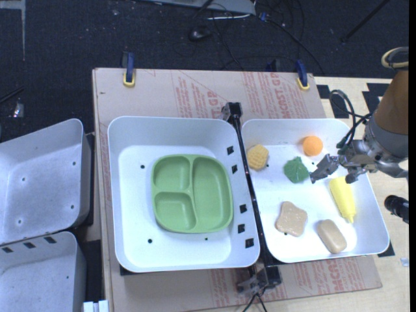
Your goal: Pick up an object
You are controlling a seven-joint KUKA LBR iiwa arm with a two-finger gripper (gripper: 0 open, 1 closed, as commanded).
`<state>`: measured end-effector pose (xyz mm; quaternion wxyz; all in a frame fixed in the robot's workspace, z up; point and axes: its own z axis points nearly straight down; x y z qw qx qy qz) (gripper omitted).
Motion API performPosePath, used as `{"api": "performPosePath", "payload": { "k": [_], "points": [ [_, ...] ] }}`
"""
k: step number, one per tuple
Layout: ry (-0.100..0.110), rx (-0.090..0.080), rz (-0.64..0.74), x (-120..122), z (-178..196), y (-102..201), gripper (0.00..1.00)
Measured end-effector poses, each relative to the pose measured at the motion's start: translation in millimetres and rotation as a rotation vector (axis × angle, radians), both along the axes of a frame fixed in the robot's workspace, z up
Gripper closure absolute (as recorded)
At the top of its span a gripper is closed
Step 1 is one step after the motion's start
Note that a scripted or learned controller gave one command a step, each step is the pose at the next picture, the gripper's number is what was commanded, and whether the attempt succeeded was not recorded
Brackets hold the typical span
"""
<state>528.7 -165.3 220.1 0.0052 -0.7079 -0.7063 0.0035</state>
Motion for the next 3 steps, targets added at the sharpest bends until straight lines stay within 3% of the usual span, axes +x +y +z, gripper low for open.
{"api": "performPosePath", "payload": {
  "k": [1,3],
  "points": [
    [-0.012,-0.002,0.003,3,6,0,0.0],
    [-0.008,-0.002,0.001,14,-99,-4,0.0]
  ]
}}
